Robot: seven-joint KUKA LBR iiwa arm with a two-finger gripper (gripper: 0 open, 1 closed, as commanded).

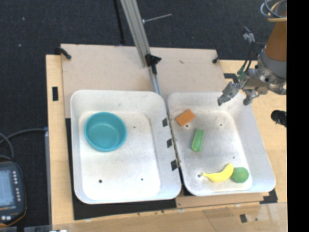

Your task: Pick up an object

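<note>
The pincer (237, 96) hung over the upper right corner of the right bin (256, 144), with its two fingers apart and nothing between them. Four objects lay in that bin: one orange block (185, 117) near the upper left, one green cylinder (197, 140) just below it, and at the bottom one curved yellow banana (218, 174) touching one round green ball (240, 175). All were well apart from the pincer. The left bin (145, 178) held one smooth round teal bowl (105, 131). One metal rail (137, 28) rose between the bins at the far side.
</note>
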